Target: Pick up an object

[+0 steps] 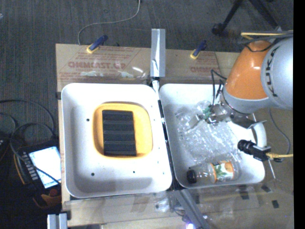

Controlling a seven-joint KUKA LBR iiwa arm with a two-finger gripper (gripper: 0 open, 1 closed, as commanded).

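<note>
The arm (259, 75) is seen reaching in from the right, and its gripper (208, 113) is held low over the far part of the right bin (183, 95). Whether the gripper is spread or pressed together cannot be told, since its tip is blurred against the clutter under it. Nothing can be made out as held in it.

A heap of crumpled clear plastic (212, 140) is spread directly below the gripper and on toward the near side of it. The gripper's tip appears to be at the far edge of this heap, though contact cannot be confirmed. A small bottle (214, 171) with a black cap and an orange label is laid on its side well to the near side of the gripper, by the front wall of the same bin. Its cap is pointed away from the arm.

The left bin (71, 128) is set across the dividing rims, well apart from the gripper on the side away from the arm. A yellow tray (99, 128) is placed in its middle, and a black ridged block (119, 132) is seated inside that tray.

Beyond the gripper, at the far side of both bins, a sheet of cardboard (95, 63) is pinned by two blue-and-yellow clamps (96, 43).
</note>
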